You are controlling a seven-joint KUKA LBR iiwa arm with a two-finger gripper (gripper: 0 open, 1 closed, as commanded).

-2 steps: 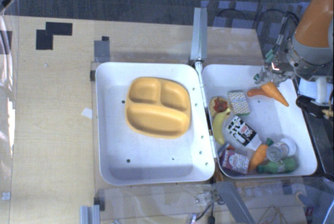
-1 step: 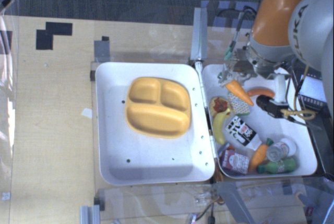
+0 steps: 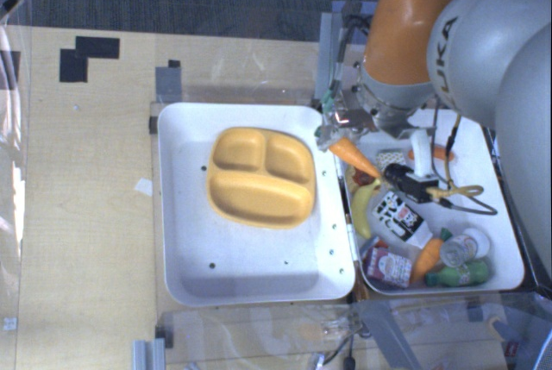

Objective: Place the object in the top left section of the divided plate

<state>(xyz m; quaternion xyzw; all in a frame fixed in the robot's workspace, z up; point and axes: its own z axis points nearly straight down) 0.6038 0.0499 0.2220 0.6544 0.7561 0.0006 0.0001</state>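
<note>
- Clutter filled the near end of the right bin (image 3: 509, 269): a green item (image 3: 457, 276), a small can (image 3: 461, 248), a dark red packet (image 3: 388, 266) and a second small carrot (image 3: 429, 256) lay packed together, with a black-and-white package (image 3: 399, 216) and a banana (image 3: 362, 209) just behind them.
- Left of that, the left bin (image 3: 250, 273) held the divided plate (image 3: 260, 176), yellow, sitting upright toward the bin's far half; all three sections looked bare.
- Further back, the carrot (image 3: 355, 155) hung tilted over the wall between the two bins, its thick end up at the gripper (image 3: 332, 128) and its tip pointing down toward the right bin.
- That gripper appeared to be pinching the carrot's thick end, though the wrist hid much of the fingers, so the grip was judged rather than plainly seen.
- Beyond it rose the grey arm (image 3: 492, 40) with its orange band (image 3: 405, 15), reaching in from the right.
- Judged from this, the carry step was in hand: the object was lifted clear of the right bin but not yet over the plate.
- The next move would call for travel leftward over the plate's top left section (image 3: 237, 150), then a lowering and release with the carrot's long body kept inside that compartment's ridges.
</note>
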